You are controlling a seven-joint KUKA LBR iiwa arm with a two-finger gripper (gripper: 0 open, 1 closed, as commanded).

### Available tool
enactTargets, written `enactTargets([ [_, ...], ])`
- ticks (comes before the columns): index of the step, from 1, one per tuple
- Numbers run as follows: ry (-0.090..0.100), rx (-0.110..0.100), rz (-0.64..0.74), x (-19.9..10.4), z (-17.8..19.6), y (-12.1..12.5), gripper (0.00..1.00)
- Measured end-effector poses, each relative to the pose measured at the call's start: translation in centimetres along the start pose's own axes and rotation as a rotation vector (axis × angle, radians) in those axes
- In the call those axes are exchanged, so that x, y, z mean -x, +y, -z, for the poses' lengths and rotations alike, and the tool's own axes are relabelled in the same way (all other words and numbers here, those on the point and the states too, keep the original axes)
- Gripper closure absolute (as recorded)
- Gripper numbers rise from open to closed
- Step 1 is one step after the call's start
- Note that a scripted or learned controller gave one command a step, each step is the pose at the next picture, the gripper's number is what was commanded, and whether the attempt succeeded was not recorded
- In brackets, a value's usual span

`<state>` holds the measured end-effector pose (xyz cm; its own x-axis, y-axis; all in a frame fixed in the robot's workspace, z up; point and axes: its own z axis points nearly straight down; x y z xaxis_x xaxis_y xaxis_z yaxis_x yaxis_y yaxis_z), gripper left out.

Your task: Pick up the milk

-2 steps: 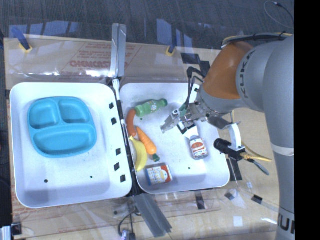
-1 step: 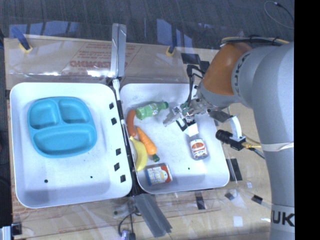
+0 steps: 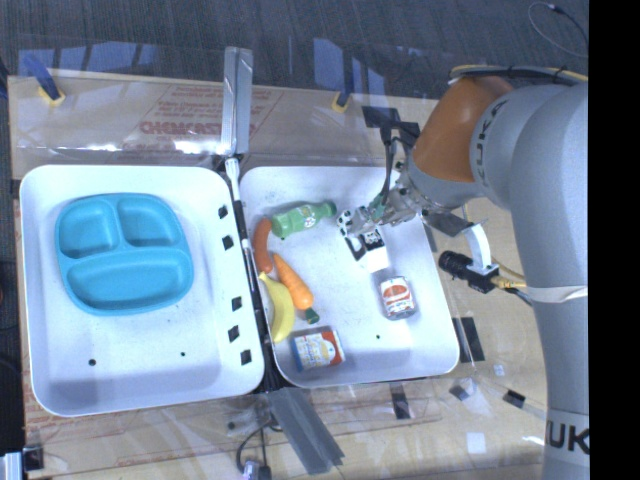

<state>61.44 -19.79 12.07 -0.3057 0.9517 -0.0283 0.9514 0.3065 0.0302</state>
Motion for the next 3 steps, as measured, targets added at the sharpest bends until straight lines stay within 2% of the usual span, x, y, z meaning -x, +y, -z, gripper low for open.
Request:
enactTargets([
  [1, 0.001, -0.001, 0.001, -0.1, -0.1, 0.0, 0.00],
  [2, 0.017, -0.017, 0.106, 1.9, -1.8, 1.3, 0.00],
  [3, 0.002, -0.003, 0.111, 2.2, -0.2, 1.8, 1.00],
])
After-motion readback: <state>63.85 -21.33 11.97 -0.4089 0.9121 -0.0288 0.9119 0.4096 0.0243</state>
